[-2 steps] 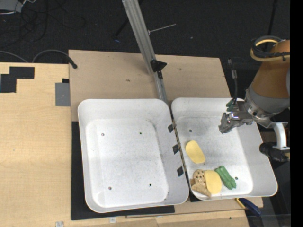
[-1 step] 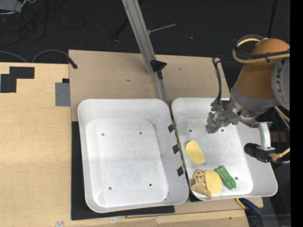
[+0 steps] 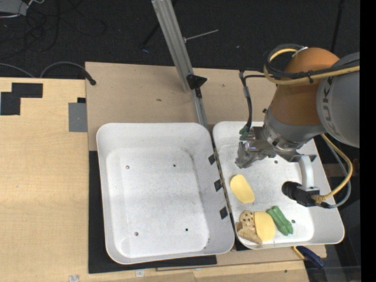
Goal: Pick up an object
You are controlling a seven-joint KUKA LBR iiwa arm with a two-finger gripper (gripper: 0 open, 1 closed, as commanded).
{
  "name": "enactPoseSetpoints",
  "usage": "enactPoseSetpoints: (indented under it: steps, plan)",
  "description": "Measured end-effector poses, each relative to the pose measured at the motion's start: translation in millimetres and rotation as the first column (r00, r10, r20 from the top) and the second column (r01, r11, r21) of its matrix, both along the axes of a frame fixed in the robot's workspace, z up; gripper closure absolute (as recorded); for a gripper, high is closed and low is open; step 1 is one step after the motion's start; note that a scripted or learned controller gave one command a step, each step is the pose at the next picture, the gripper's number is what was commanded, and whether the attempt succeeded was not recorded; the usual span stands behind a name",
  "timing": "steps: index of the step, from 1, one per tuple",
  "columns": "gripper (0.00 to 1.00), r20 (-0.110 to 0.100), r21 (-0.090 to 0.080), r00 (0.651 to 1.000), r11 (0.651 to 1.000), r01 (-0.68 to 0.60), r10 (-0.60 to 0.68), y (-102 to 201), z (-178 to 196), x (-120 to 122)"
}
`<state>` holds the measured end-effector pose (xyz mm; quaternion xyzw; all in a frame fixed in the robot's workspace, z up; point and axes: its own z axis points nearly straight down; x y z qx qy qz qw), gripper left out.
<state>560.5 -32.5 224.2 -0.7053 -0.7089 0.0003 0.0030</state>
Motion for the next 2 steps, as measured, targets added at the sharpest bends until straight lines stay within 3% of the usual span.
enactPoseSetpoints:
  steps: [2]
  plan:
    - [1.0,0.001,-0.002,1.0,1.0,0.0,0.0,96,-3,-15]
